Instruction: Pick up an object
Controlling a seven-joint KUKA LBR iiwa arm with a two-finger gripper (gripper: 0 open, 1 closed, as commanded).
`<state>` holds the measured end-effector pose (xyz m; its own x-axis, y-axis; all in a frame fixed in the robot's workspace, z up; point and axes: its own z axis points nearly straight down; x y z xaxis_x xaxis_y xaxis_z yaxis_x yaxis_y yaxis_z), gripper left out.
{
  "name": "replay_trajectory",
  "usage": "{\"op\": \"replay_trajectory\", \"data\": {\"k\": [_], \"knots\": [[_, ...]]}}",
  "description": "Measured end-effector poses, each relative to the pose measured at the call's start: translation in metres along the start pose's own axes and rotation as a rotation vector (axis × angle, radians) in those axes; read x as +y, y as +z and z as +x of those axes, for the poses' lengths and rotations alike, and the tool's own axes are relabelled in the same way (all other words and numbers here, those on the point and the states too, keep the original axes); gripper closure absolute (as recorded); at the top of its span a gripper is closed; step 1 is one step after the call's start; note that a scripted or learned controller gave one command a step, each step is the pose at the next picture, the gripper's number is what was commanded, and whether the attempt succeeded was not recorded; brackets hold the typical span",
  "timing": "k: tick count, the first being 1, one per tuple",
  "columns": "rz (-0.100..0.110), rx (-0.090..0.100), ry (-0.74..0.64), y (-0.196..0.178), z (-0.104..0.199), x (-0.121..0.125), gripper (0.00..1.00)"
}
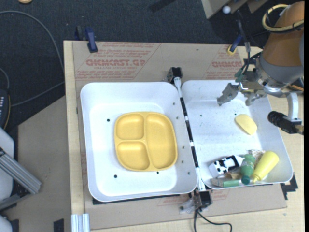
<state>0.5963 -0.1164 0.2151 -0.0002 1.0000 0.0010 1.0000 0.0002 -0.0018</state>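
While the pincer (240,95) hung over the right bin (207,100) with fingers apart and nothing between them, the count ran left to right: one yellow three-compartment plate (145,141) in the left bin (96,105), far left of the pincer. One pale yellow wedge (246,124) lay just below it, apart, flat, smooth. Further below sat one black-and-white toy (225,165), one green bottle (247,168), one yellow bottle (265,165), clustered together.
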Motion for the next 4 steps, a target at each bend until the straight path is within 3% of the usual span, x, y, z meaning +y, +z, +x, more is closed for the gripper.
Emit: {"op": "replay_trajectory", "data": {"k": [1,2,3,4], "knots": [[-0.004,-0.004,0.001,0.002,-0.064,0.001,0.0],[-0.004,-0.004,0.0,0.02,-0.105,0.011,0.0],[0.001,0.004,-0.002,0.112,-0.105,0.016,0.0],[-0.002,-0.001,0.0,0.13,-0.085,-0.011,0.0]]}}
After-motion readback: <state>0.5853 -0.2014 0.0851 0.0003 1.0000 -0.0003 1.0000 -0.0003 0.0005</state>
